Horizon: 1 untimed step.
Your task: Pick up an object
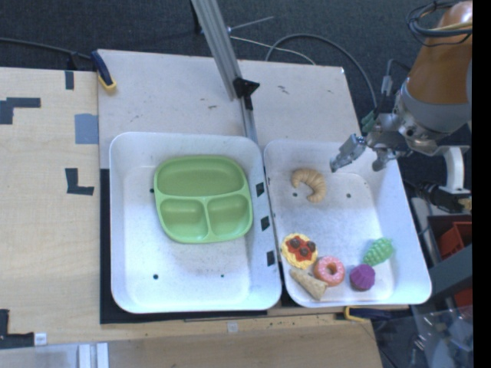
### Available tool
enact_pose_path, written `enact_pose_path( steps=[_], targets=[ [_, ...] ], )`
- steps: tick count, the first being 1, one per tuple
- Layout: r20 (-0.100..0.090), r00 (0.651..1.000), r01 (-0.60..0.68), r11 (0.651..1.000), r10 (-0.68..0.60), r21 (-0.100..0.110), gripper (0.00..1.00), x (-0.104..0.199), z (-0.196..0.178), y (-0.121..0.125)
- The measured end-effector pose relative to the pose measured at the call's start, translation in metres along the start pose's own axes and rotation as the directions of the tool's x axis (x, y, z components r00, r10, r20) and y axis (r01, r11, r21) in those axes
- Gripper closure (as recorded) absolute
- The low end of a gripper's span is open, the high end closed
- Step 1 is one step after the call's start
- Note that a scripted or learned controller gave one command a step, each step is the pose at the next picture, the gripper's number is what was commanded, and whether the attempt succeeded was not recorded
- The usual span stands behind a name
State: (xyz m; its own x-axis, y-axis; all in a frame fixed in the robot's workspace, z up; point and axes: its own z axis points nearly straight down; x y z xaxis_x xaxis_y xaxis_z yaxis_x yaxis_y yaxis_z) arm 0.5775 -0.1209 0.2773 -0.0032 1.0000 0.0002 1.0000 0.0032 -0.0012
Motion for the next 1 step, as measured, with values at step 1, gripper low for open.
enact_pose_path(
  steps=[1],
  targets=[
    [0.000,1.000,0.000,1.000,0.000,0.000,0.00,-0.0001,0.0000,0.0000]
  ],
)
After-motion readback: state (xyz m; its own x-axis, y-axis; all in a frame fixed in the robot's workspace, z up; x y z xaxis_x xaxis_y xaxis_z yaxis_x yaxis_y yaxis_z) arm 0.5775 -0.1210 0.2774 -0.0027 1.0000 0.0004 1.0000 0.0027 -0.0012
